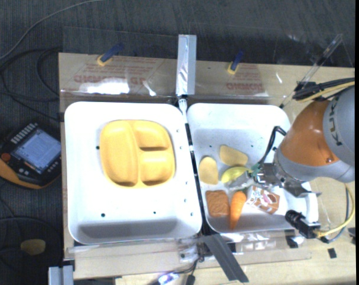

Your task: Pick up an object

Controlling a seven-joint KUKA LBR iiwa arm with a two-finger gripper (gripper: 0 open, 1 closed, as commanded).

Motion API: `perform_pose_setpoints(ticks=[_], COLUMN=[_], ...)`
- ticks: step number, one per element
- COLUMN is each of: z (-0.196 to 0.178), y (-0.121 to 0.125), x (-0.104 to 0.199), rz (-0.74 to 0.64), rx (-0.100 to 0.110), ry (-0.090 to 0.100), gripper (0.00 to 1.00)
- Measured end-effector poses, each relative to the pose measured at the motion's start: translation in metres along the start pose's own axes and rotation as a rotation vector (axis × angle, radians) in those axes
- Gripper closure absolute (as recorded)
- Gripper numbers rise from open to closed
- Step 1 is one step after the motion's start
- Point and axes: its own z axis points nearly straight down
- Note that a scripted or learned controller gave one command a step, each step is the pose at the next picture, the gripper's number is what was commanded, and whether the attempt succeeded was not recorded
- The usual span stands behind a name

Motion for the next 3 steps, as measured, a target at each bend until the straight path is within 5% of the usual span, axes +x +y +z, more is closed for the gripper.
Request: perform_pose_setpoints(ticks=[1, 2, 3], z=[-0.001, -0.004, 0.000], y=[-0.010, -0.012, 0.061], x=[0.028, -0.015, 0.040], rz=[-0.381, -0.712, -0.633], rx=[-0.004, 0.003, -0.005], ry=[-0.004, 0.003, -0.001], gripper=[0.00, 0.00, 0.00])
